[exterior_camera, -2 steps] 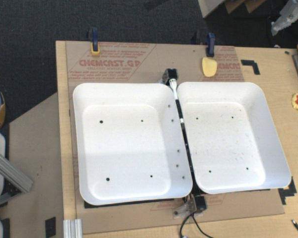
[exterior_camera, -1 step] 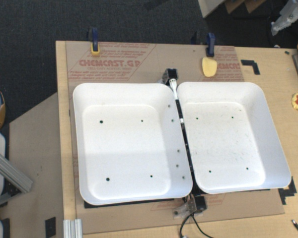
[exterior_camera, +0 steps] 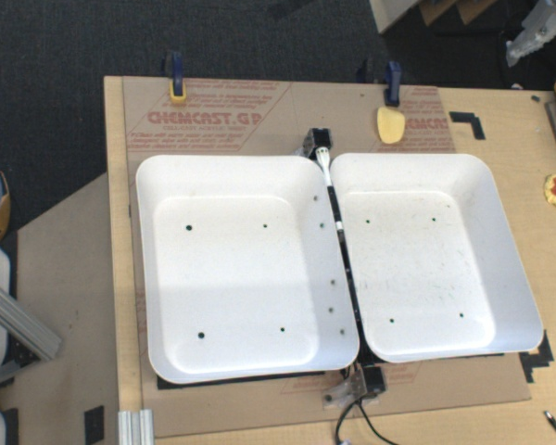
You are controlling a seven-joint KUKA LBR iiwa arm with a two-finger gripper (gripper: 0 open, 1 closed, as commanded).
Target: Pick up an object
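Two shallow white bins lie side by side on a brown board. The left bin (exterior_camera: 167,248) shows a bare white floor with a few small dark holes. The right bin (exterior_camera: 500,248) shows the same white floor with small holes and faint specks. A black strip (exterior_camera: 338,239) runs along the seam between them.
Blue clamps (exterior_camera: 174,66) (exterior_camera: 392,74) hold the board's far edge, with a yellow pad (exterior_camera: 390,125) below the right one. A small yellow and red item (exterior_camera: 554,189) lies at the board's right edge. Cables (exterior_camera: 357,392) sit at the front seam. Dark floor surrounds the bench.
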